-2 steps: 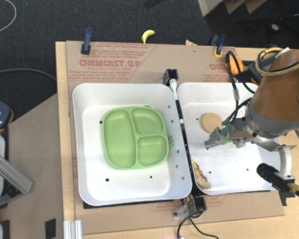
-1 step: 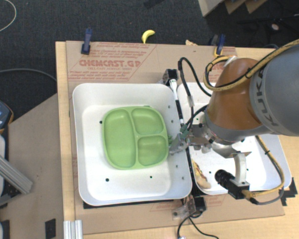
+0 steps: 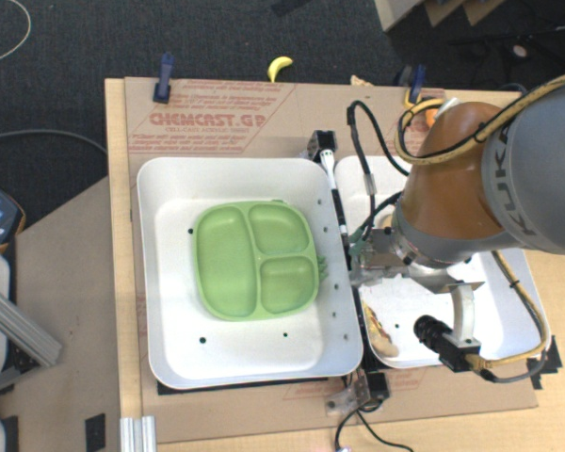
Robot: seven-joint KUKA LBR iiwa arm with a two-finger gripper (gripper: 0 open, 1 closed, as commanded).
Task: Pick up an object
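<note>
A green divided plate [image 3: 256,259] lies flat in the middle of the left bin [image 3: 160,252]. In the right bin [image 3: 508,318] a small tan and brown object [image 3: 378,333] rests against the left wall near the front. My gripper [image 3: 361,255] is low over the right bin's left wall, just right of the plate's edge, and the orange wrist band [image 3: 452,172] above hides most of it. I see nothing held in it.
The grey arm [image 3: 546,158] covers most of the right bin. A black fitting with cables [image 3: 447,339] hangs over that bin's front. An orange item [image 3: 431,114] peeks out at the bin's far edge. A yellow banana-shaped piece [image 3: 280,66] lies beyond the cardboard base.
</note>
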